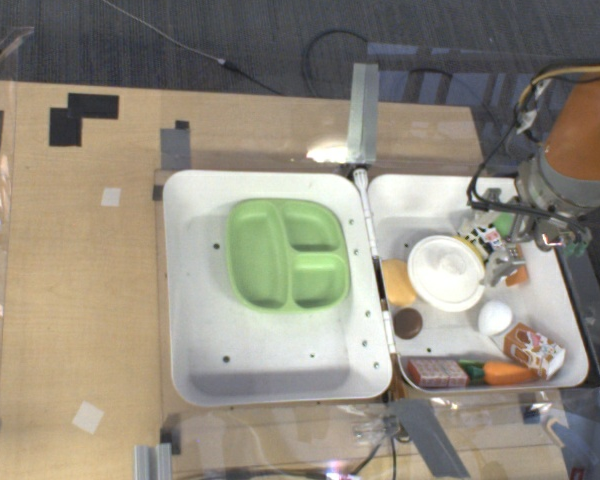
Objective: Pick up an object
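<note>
white bowl point(446, 271) | upright | right bin point(400, 193) centre (toy foods crowd around it)

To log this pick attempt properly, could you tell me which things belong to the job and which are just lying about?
Job:
end effector
white bowl
white ball
carrot
brown puck
carton

Lying about:
green divided plate
cable
black tape marks

Left bin point(195, 298): blocked centrally by green divided plate point(285, 254), open around it, widest toward six o'clock. Right bin point(400, 203): crowded from white bowl point(446, 271) toward six o'clock; free toward twelve o'clock.
</note>
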### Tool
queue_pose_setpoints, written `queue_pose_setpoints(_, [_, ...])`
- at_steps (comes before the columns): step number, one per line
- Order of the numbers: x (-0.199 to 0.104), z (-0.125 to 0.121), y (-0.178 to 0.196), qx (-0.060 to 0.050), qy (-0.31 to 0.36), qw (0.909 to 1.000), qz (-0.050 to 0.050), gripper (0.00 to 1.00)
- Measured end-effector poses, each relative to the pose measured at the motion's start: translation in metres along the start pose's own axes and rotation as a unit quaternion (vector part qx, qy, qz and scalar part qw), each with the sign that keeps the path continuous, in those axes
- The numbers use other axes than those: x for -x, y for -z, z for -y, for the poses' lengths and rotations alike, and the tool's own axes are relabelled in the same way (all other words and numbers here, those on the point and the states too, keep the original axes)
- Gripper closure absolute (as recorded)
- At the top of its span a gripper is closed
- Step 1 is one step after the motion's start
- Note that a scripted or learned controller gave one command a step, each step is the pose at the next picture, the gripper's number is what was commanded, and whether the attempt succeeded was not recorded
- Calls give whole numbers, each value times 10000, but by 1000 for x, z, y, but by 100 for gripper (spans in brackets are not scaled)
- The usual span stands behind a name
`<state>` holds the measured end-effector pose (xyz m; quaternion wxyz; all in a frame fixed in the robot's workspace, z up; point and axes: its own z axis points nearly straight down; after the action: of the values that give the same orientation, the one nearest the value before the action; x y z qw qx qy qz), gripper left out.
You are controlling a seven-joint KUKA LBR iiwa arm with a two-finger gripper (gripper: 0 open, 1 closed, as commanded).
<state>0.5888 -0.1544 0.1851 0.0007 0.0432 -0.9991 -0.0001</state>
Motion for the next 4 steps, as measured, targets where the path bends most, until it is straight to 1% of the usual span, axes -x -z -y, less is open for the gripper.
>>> queue_pose_setpoints(1, [-11, 13, -65, -47, 124, 9998, 165, 0])
queue_pose_setpoints(2, [-74, 46, -73, -91, -1016, 9940, 391, 0])
queue_pose_setpoints(3, [-81, 34, -73, -124, -1225, 9915, 429, 0])
queue_pose_setpoints(4, [-82, 44, -74, -83, -1205, 9919, 394, 0])
